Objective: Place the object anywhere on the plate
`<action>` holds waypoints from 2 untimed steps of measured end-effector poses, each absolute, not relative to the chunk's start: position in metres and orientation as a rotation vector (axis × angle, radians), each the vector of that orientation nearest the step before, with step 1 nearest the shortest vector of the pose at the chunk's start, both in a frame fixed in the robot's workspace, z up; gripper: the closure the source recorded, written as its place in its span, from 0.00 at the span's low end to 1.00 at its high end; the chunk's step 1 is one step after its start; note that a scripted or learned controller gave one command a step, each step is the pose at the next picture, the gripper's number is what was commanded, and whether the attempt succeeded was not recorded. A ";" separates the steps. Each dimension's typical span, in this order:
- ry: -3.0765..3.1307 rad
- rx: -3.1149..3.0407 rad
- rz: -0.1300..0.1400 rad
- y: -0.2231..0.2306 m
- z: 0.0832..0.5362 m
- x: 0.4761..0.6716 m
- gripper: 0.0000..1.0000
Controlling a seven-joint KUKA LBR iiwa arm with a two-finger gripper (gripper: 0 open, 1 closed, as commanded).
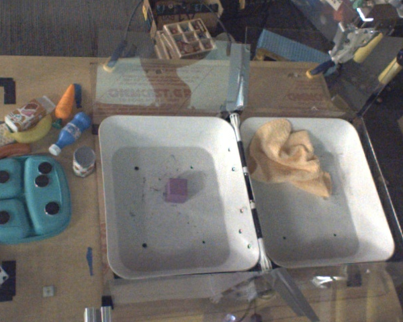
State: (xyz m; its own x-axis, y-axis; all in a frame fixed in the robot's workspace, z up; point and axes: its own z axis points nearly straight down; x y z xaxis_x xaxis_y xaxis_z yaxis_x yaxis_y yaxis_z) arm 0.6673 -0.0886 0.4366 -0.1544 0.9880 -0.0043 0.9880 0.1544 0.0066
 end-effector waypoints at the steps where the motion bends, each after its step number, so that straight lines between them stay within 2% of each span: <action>1: 2.382 2.037 0.004 -0.088 0.437 0.667 0.00; 2: 2.718 1.569 0.002 -0.129 0.217 0.616 0.00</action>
State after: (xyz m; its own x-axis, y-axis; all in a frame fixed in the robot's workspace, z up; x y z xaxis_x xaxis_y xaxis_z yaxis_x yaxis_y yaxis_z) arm 0.6156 -0.1292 0.2171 -0.5002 0.8659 -0.0024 0.8659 0.5002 0.0026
